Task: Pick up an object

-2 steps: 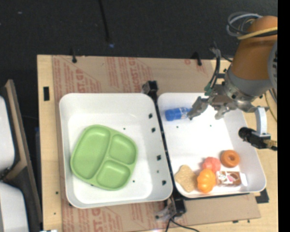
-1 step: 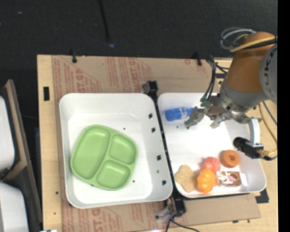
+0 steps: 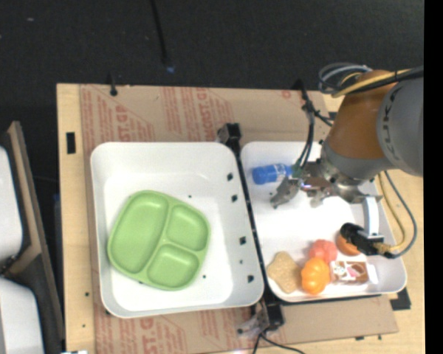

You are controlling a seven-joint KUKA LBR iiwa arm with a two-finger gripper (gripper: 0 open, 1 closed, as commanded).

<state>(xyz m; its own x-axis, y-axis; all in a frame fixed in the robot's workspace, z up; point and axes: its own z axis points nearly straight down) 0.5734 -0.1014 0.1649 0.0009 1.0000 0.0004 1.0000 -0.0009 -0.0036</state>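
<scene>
My gripper [image 3: 300, 193] hangs over the upper part of the right bin [image 3: 295, 227], its fingers spread open with nothing between them. A small blue bottle-like object [image 3: 266, 174] lies just to its left, near the bin's far left corner, apart from the fingers. Along the bin's near edge lie a tan biscuit-like piece [image 3: 283, 270], an orange fruit [image 3: 315, 276], a pink-red object [image 3: 323, 249] and a brown-and-white packet [image 3: 352, 272].
The left bin [image 3: 111, 168] holds a green divided plate [image 3: 159, 240]. A black divider with clips [image 3: 244, 212] runs between the bins. The grey arm with its orange band [image 3: 365, 127] covers the right bin's far right corner.
</scene>
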